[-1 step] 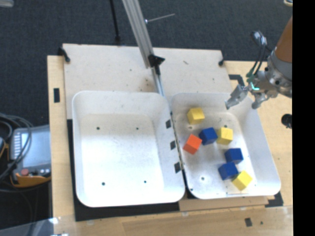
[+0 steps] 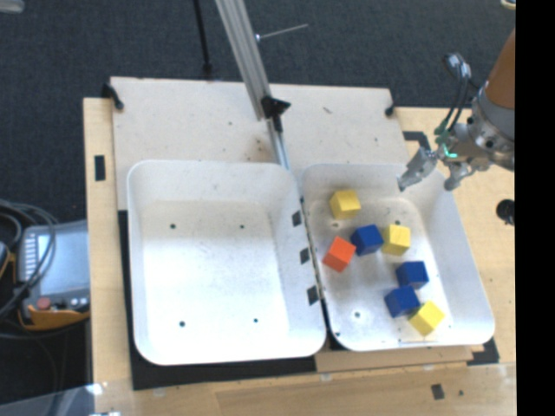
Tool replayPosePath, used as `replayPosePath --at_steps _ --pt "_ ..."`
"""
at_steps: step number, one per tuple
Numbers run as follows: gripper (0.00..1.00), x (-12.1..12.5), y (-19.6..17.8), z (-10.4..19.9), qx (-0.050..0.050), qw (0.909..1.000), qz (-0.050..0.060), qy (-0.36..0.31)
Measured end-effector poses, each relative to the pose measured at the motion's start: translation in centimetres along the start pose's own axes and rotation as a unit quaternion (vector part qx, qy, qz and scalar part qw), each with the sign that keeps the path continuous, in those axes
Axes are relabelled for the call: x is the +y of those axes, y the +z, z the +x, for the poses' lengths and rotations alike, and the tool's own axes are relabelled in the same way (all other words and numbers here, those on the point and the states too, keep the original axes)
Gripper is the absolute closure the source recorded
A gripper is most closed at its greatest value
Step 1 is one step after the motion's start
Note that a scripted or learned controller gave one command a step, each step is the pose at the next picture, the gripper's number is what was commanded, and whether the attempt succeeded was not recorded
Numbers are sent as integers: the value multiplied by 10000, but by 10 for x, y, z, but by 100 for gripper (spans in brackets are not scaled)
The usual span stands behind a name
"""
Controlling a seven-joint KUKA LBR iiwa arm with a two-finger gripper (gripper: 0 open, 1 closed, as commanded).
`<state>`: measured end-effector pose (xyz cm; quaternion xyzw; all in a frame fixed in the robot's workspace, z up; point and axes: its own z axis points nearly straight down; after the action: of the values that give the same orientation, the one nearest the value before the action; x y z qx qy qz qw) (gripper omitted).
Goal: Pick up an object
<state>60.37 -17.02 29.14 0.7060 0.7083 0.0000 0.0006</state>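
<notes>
The right bin holds several small cubes: a yellow cube near the back left, a blue cube, an orange cube, a yellow cube, two more blue cubes, and a yellow cube at the front. My gripper hangs above the bin's back right corner, open, with nothing between its fingers. It is well clear of the cubes, up and to their right.
The left bin sits beside the right one. A slanted aluminium bar reaches down to the gap between the bins at the back. A pendant device lies at the far left off the bench.
</notes>
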Motion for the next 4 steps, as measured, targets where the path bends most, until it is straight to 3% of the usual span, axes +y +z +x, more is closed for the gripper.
replayPosePath --at_steps 2,3,4 --pt "0 10 96 0 -4 10000 24 22" --pt "0 2 142 -4 -3 10000 27 21" --pt "100 3 128 -4 0 10000 -11 40"
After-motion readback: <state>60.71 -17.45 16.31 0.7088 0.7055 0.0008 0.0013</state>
